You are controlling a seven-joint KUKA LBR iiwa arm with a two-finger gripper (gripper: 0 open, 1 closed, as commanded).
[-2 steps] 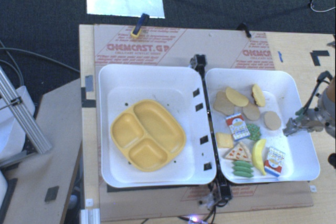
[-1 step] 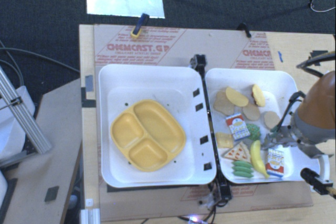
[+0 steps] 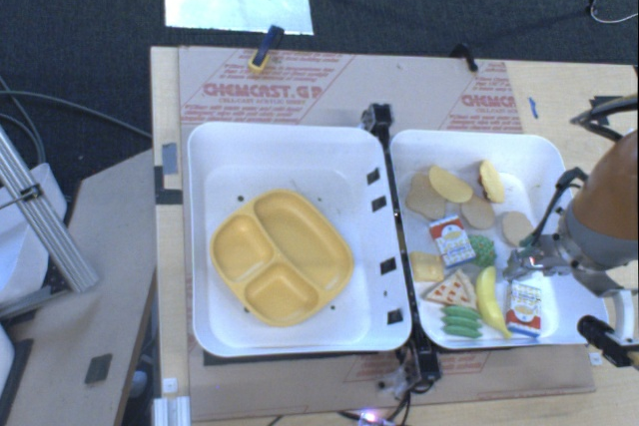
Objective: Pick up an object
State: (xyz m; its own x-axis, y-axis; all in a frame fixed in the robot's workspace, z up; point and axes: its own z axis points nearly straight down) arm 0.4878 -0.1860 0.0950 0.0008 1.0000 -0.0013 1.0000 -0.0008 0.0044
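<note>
Down at the near edge of the right bin [image 3: 544,147], the gripper [image 3: 521,264] hangs low over the food pile, just above the small carton [image 3: 523,306] with its red and blue label. How far it is open I cannot tell, and nothing shows held in it.

The yellow banana [image 3: 487,299] lies just left of that carton, the green pea pods [image 3: 460,319] beside it, and the pizza slice [image 3: 451,290] next to those (a tight little crowd, this corner).

My call: the carton or the banana is the sensible target, so the arm should drop straight down and straddle 1 item only, not 2.

Farther back sit a second carton [image 3: 451,241], the green broccoli [image 3: 483,249] and the potato-like pieces [image 3: 449,185].

In the left bin [image 3: 230,145] rests the yellow 3-compartment tray [image 3: 283,255], well apart from the action.
</note>
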